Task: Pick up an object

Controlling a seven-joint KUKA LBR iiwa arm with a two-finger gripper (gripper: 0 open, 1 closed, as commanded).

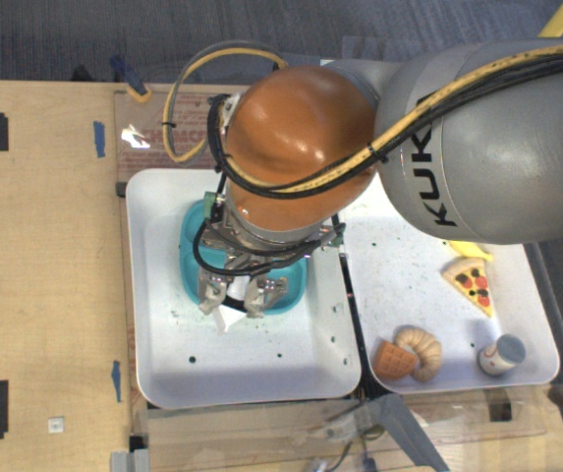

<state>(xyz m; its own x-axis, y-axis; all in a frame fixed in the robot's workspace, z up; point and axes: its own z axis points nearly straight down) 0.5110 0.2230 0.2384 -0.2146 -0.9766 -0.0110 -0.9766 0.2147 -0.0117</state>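
Note:
My gripper (234, 297) hangs low over the left bin (163, 352), at the front edge of a teal dish (195, 236) that the wrist mostly hides. Its two fingers (210, 291) stand apart, so it is open. A small white scrap (226, 316) lies on the bin floor just below the gap between them, and I cannot tell if they touch it. The right bin (399, 264) holds a pizza-slice toy (473, 285), a tan croissant-like piece (422, 348) leaning on an orange one (393, 361), and a small grey-blue cup (500, 354).
The big grey arm and its orange band (301, 136) cover the back of both bins. A yellow cable (197, 67) loops behind the left bin. Bare bin floor shows to the left and in front of the dish.

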